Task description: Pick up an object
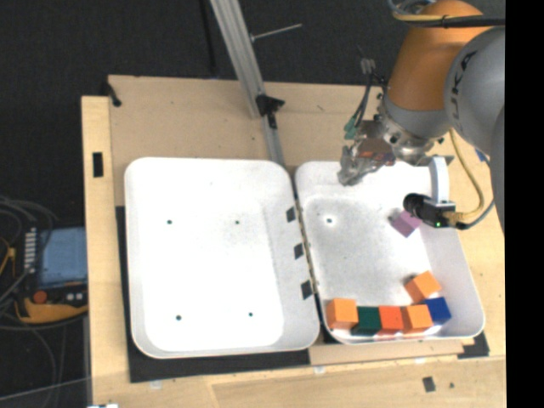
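Note:
My gripper hangs over the far left corner of the right bin, shut, with nothing between its fingers. A purple block lies by itself in the bin, to the right of the gripper and a little nearer. Along the near wall sits a row of blocks: orange, green, red-orange, orange and blue. One more orange block rests just behind the row's right end.
The left bin lies beside the right one, with a ridge between them. A slanted metal pole rises behind the bins. A black cable and sensor hang from the wrist near the purple block.

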Tool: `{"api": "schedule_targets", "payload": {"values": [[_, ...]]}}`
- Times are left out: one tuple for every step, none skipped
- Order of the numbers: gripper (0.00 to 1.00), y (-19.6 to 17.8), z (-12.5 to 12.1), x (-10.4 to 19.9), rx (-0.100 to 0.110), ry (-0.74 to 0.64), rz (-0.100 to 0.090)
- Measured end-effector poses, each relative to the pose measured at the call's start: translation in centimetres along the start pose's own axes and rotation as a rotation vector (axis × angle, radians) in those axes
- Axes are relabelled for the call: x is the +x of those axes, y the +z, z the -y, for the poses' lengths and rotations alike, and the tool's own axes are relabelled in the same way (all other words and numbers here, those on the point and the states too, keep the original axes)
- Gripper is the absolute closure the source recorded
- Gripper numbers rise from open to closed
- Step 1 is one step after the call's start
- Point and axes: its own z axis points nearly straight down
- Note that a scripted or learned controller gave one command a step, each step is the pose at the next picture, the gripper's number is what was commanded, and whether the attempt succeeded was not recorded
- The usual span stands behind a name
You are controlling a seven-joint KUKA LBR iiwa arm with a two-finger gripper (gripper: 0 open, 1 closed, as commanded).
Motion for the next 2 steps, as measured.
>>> {"api": "schedule_targets", "payload": {"values": [[1.0,-0.7,0.9,4.5,-0.001,-0.002,-0.002],[1.0,-1.2,2.2,9.9,0.0,-0.003,-0.003]]}}
